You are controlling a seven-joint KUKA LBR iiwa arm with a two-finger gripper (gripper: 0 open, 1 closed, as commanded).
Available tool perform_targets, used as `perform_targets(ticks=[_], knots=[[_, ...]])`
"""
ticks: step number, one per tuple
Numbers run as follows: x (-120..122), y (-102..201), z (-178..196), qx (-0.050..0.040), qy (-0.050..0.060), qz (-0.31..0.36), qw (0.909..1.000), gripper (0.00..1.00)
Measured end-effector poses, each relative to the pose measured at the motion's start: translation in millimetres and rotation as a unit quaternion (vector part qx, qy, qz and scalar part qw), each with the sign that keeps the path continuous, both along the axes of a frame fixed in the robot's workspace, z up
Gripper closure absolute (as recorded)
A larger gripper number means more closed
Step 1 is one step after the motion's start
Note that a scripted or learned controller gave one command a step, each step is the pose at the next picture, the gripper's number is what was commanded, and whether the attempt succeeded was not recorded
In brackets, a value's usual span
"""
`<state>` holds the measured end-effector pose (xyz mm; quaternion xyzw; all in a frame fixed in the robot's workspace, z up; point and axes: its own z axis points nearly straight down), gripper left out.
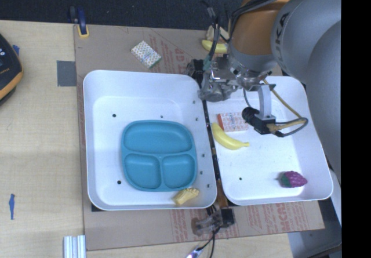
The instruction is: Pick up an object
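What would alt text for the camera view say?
A grey and orange robot arm reaches over the right white bin, which holds a banana and purple grapes. The left bin holds a blue divided plate.

Right bin: banana [229, 138], yellow, lying flat near the left wall, curved, one end pointing up-left, the other toward the bin's middle. Just above it, touching or nearly so, a small red-and-white packet [232, 120] lying flat.

Grapes [293, 179], a purple cluster, small, resting in the near right corner, well apart from the banana.

Left bin: blue plate [158, 154] with three compartments, flat in the middle. Pale yellow corn [186, 195] by the near wall, just beside the plate's corner.
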<state>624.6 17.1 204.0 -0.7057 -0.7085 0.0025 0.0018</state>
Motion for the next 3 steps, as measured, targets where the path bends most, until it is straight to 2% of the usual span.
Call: perform_targets(ticks=[1,2,3], knots=[[5,2,-2,-0.0004,-0.002,0.001,1.0000,1.00],[-17,-3,25,0.0003,0.000,-0.001,1.0000,1.00],[-58,1,23,-0.0003,-0.001,-0.001,1.0000,1.00]])
